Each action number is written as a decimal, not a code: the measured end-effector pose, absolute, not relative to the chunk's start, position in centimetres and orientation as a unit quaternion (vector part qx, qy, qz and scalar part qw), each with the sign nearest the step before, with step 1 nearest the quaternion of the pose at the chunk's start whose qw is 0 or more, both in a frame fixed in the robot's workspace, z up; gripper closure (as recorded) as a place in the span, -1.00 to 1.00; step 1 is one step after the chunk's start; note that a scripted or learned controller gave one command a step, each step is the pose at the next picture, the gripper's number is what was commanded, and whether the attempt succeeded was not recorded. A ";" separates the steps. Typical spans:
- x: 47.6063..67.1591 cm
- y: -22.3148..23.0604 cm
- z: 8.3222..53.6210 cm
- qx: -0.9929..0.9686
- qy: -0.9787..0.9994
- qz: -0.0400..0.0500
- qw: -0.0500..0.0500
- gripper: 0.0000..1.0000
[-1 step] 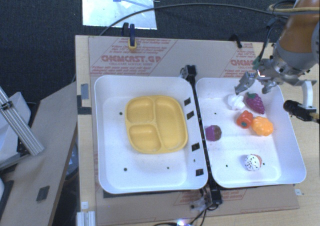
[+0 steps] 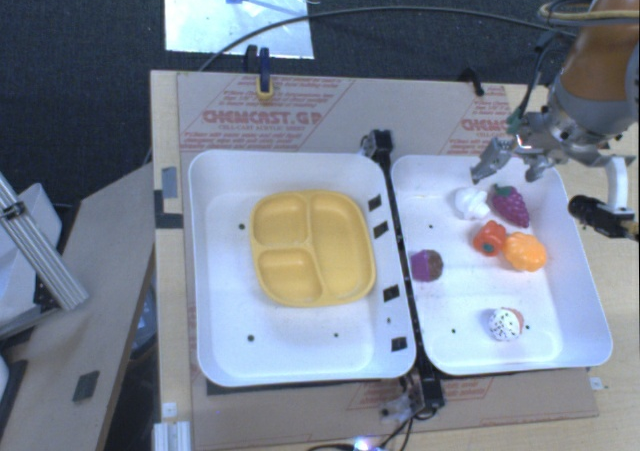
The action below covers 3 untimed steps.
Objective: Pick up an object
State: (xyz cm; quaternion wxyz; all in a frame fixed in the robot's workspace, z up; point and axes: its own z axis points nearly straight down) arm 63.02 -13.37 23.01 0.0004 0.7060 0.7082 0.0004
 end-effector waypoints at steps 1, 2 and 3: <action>62.4 -13.0 17.0 0.706 0.708 -0.001 -0.001 -1.00; 62.0 -12.9 10.8 0.707 0.707 -0.001 -0.001 -1.00; 62.0 -12.9 8.4 0.707 0.707 0.000 0.000 -1.00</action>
